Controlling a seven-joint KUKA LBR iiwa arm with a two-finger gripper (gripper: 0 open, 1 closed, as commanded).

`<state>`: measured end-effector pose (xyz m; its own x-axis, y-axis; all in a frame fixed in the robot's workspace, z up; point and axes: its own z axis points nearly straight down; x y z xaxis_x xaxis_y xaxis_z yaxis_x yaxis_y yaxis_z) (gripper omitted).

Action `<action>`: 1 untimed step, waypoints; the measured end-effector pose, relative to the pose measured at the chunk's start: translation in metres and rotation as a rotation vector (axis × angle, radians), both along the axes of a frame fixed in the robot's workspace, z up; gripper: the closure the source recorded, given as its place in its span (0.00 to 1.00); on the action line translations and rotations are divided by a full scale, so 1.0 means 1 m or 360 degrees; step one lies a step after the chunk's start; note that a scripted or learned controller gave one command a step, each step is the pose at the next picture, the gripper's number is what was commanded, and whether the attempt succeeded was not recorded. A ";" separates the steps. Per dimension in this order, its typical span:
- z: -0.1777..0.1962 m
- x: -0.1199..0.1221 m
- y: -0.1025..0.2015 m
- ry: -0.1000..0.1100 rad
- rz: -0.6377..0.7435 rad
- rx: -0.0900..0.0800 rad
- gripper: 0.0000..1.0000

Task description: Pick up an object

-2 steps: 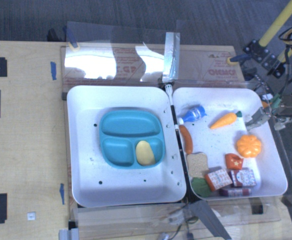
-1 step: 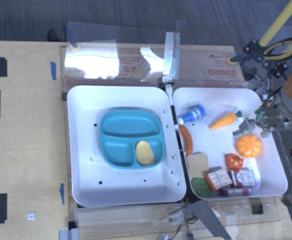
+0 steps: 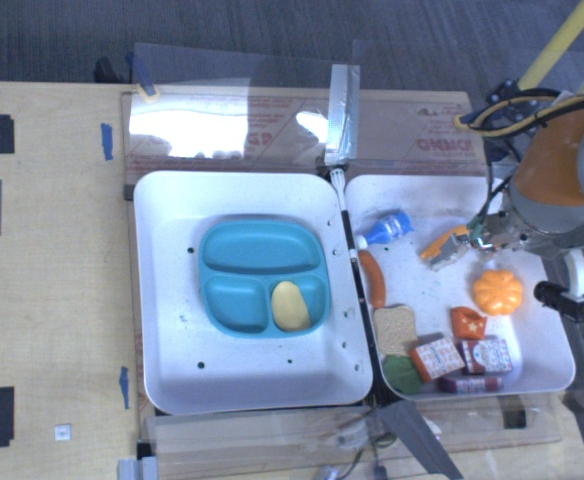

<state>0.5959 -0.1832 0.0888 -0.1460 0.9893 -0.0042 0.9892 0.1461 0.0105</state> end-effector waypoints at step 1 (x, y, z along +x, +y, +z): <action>-0.002 0.028 0.042 0.0008 0.0116 0.0002 0.00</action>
<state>0.6241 -0.1416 0.0863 -0.2174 0.9761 -0.0018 0.9761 0.2174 0.0058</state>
